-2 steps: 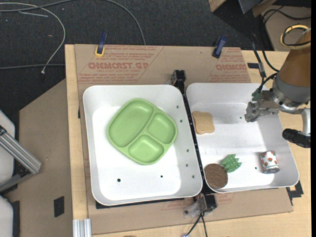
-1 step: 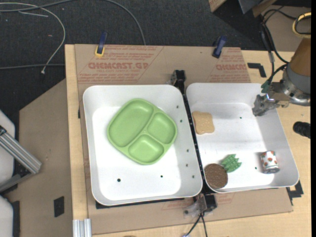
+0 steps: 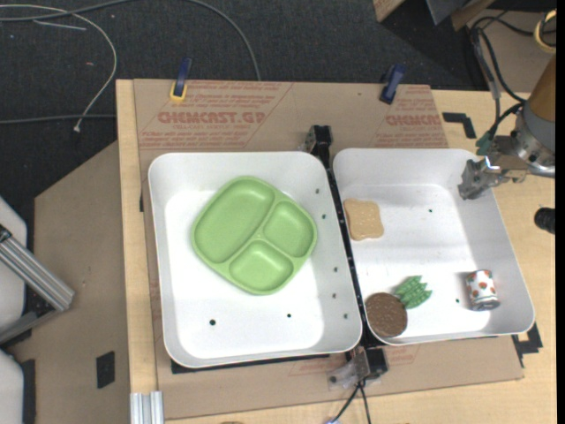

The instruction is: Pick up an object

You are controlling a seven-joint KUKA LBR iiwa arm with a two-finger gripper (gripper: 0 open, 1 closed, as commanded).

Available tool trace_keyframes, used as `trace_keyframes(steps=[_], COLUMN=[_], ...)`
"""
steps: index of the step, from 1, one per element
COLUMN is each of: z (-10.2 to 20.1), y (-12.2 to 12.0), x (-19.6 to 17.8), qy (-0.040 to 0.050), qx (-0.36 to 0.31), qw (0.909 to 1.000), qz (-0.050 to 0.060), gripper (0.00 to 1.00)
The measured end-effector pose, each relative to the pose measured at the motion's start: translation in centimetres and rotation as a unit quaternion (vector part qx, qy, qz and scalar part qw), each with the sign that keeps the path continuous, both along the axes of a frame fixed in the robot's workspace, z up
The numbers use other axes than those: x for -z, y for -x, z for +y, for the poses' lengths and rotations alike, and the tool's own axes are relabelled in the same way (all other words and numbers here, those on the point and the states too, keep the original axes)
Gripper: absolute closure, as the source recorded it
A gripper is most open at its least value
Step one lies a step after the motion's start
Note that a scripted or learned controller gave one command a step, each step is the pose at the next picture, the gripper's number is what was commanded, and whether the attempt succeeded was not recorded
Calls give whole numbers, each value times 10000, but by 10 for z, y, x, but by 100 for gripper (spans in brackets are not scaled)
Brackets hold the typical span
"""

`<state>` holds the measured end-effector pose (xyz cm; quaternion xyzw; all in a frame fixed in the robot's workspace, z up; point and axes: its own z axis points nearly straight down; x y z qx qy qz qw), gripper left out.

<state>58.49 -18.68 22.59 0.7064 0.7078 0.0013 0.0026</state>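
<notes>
Objects sit in right bin [image 3: 494, 237]: tan toast slice [image 3: 363, 220] by its left wall, brown round patty [image 3: 386, 314] at lower left, green leafy piece [image 3: 412, 291] just beside it, small red-and-white can [image 3: 480, 290] on its side at lower right. Pincer [image 3: 474, 182] over bin's upper right corner, nothing seen between it; open or clenched, cannot tell. Left bin [image 3: 177, 325] holds green divided plate [image 3: 254, 234], mid-frame. Both bins on cardboard-covered surface [image 3: 132, 237]. Blue clamps [image 3: 182, 77] at surface's top edge.

Two blue clamps, one upper left [image 3: 182, 76] and one upper right [image 3: 392, 84], pin the cardboard sheet [image 3: 265, 113]; grey cables [image 3: 97, 34] trail across dark carpet [image 3: 265, 25] along the top.
</notes>
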Motion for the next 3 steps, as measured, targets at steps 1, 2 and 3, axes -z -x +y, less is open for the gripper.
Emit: trace_keyframes(steps=[1, 2, 3], z=[62, 106, 165], y=[15, 21, 32], x=[-3, -2, -9], qy=[-29, -24, -25], qx=[-23, -15, -21], qw=[10000, 10000, 10000], qz=[38, 42, 43], gripper=[100, 100, 100])
